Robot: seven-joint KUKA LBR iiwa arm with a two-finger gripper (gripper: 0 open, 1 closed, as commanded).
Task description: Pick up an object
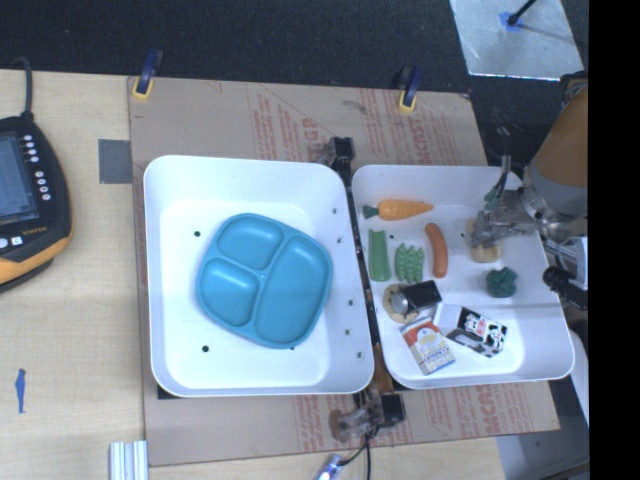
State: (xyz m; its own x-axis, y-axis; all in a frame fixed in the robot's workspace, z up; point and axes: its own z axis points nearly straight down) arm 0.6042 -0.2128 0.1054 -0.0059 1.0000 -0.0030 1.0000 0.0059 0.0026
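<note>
The right bin [535, 363] holds several small items. Among them are an orange carrot [405, 208], a red-brown sausage [436, 249], a green pea pod [378, 254], a bumpy green piece [408, 263] and a dark green broccoli-like lump [501, 282]. A small tan piece [485, 253] lies near the bin's right side. My gripper [488, 230] hangs low right above the tan piece, at the bin's upper right, partly covering it. Whether it touches the piece is unclear.
The left bin [170, 358] carries a blue divided plate [264, 279]. At the front of the right bin lie a black-and-silver item [412, 298], a red-and-white packet [430, 348] and a black-and-white card [480, 331]. A teach pendant [25, 198] sits far left.
</note>
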